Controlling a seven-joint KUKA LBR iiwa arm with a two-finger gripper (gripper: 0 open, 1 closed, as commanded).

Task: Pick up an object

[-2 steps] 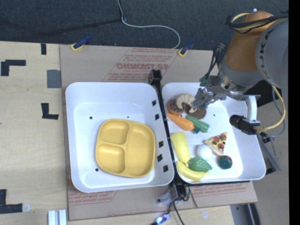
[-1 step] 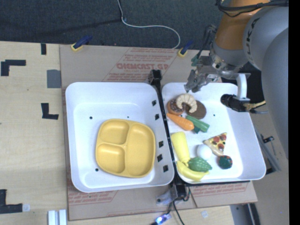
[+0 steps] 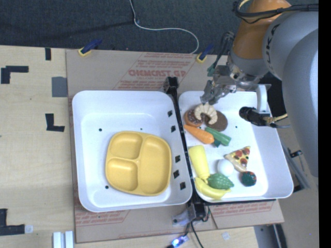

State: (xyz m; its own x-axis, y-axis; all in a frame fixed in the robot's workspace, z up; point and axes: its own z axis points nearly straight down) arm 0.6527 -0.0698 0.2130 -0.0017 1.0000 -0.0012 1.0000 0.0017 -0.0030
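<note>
My gripper (image 3: 211, 98) hangs over the far left part of the right bin (image 3: 269, 154), just above a brown doughnut-like toy with a cream top (image 3: 206, 117). Nothing shows between its fingers. In front of that toy lies an orange carrot with a green top (image 3: 207, 135). Nearer the front are a pizza slice (image 3: 238, 158), a white egg (image 3: 225, 167), a yellow corn cob (image 3: 199, 160), a banana (image 3: 209, 191), a green leafy piece (image 3: 220, 180) and a small dark green ball (image 3: 249, 179).
The left bin (image 3: 93, 112) holds a yellow divided plate (image 3: 138, 163). A black divider (image 3: 176, 123) runs between the bins. The grey arm with its orange band (image 3: 258, 19) fills the upper right, and a black fitting (image 3: 253, 115) reaches over the right bin's far edge.
</note>
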